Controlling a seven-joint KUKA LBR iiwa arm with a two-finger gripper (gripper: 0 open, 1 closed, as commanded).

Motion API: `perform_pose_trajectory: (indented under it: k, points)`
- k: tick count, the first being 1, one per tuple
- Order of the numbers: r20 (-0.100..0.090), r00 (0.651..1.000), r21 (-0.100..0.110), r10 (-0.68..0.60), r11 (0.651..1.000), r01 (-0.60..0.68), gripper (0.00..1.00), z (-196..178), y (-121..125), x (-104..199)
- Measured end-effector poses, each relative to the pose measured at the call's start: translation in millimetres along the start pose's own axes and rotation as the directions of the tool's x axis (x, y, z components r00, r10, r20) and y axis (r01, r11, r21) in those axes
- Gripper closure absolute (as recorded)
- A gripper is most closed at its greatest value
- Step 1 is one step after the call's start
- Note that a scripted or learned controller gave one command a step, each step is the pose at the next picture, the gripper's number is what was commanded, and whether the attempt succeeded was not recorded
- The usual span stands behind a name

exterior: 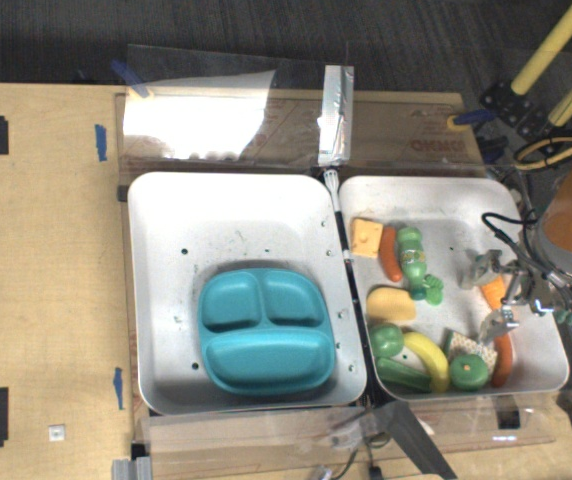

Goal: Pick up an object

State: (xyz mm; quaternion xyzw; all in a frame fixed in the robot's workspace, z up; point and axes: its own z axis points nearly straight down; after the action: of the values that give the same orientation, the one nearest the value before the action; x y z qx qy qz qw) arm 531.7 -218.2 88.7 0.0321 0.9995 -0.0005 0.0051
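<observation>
My pincer (pixel 496 293) hangs at the right of the frame over the toy food, and I cannot tell its state.

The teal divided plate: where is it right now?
The teal divided plate lies in the left bin, toward its front edge, apart from the toy food in the right bin.

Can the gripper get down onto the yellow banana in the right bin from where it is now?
Probably yes, though tightly. The gripper hangs over the right bin, close to the banana, with open space above it. Green pieces press against it on both sides.
</observation>
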Motion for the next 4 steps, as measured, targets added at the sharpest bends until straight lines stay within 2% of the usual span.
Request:
perform_pose_trajectory:
  k: [1, 2, 3, 4]
  points:
    - [0.014, 1.000, 0.003, -0.001, 1.000, 0.001, 1.00, -13.2, 0.4, -4.4]
    - [0.013, 1.000, 0.003, -0.001, 1.000, 0.001, 0.00, -12.5, 0.5, -4.0]
    - [0.017, 1.000, 0.005, -0.005, 1.000, 0.005, 0.00, -4.2, -0.4, 15.9]
    - [0.001, 1.000, 0.001, 0.031, 1.000, -0.031, 0.00, -0.5, -8.1, 46.0]
